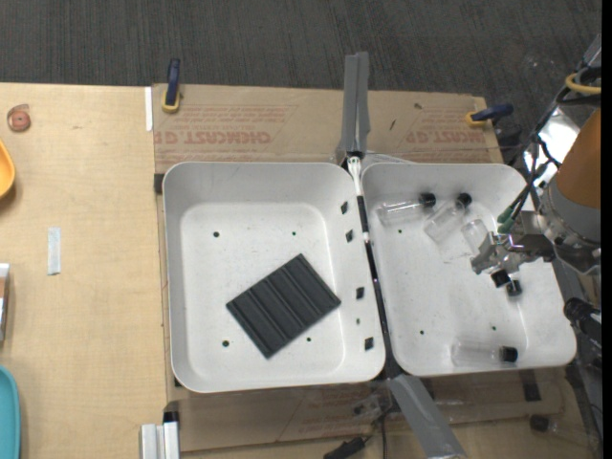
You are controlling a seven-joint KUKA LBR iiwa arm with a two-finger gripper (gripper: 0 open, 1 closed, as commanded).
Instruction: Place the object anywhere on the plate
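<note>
the worktop (pixel 86 256) carries two white bins side by side. in the left bin (pixel 191 185) a dark ribbed plate (pixel 283 305) lies flat and turned at an angle. the right bin (pixel 421 347) holds several clear little bottles with black caps: two (pixel 406 207) near its far edge, one (pixel 483 354) at the near edge. the claw (pixel 495 254) hangs over the right side of that bin, just beside another clear bottle (pixel 470 232); how the claw stands, i cannot tell.
</note>
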